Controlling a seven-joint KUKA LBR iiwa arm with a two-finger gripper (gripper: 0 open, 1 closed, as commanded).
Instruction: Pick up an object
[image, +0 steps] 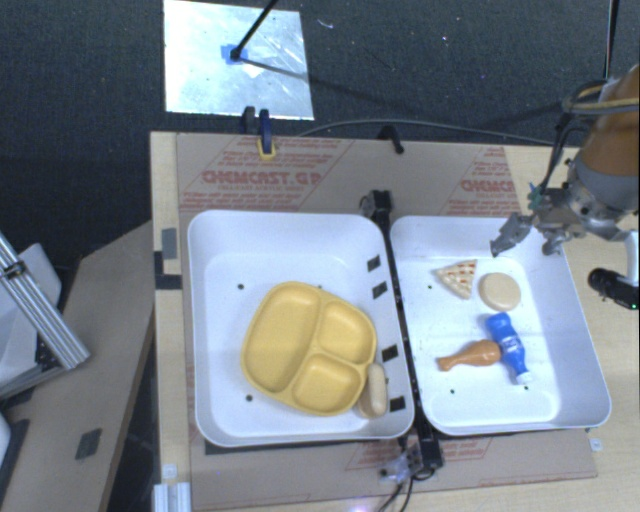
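Overhead, two white bins sit side by side on the bench, and the right bin (575, 320) serves as the landmark for everything else. Above its far right corner hangs the gripper (530, 236), on a grey arm (605, 190) that reaches in from the right with an orange band above the wrist. Its two fingers are spread apart, pointing down toward the bin's back wall, and nothing lies between them.

Inside the right bin, four small things are gathered near its middle. A pizza slice (458, 277) lies closest to the back wall, toward the divider. Just beside it, further from the divider, rests a round beige bun (500, 292). Nearer the front wall lies a blue bottle (508, 347), tilted, with a brown drumstick (468, 356) touching its side and pointing toward the divider.

Left of the right bin, the left bin (215, 300) holds a yellow tray (310, 347) with several compartments. A pale bread roll (374, 390) lies against the tray's edge, on the side toward the right bin.
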